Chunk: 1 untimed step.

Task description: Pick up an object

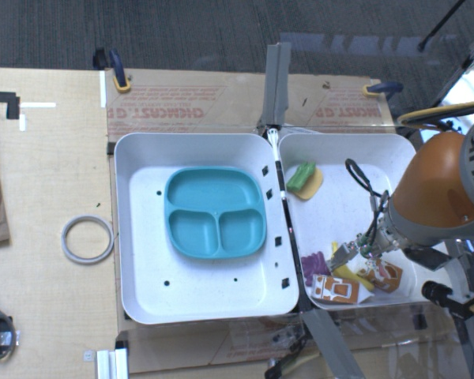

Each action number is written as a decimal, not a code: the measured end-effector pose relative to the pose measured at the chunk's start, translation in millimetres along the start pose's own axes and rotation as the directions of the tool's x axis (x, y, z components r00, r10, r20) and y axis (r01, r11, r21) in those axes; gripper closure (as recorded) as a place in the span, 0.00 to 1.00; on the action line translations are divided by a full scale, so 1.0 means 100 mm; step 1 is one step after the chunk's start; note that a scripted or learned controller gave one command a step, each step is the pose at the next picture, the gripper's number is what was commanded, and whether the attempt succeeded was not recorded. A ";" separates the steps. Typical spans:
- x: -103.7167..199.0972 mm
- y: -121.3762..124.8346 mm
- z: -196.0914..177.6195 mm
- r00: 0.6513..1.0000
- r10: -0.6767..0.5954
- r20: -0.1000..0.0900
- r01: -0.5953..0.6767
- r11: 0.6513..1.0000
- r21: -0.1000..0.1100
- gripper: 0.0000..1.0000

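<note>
At the centre of my frame I see a turquoise tray [216, 212] in the white left bin [134, 235]. In the white right bin [332, 212] lie a green piece [301, 175] on a yellow one [312, 186], a purple item [314, 262] and an orange-and-white packet [335, 289]. The arm [438, 184] at right shows orange, and a pale grey ring [88, 238] sits on the tan bench [47, 172] at left.
</note>
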<state>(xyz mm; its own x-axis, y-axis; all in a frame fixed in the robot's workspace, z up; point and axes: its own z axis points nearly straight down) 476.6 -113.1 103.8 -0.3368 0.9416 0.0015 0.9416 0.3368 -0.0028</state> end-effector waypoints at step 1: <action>0.23 0.10 -0.88 0.925 -0.379 0.004 0.379 0.925 -0.003 0.00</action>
<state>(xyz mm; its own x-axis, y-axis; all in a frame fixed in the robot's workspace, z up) 478.5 -87.8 191.4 -0.6688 0.7434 -0.0011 0.7434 0.6688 0.0006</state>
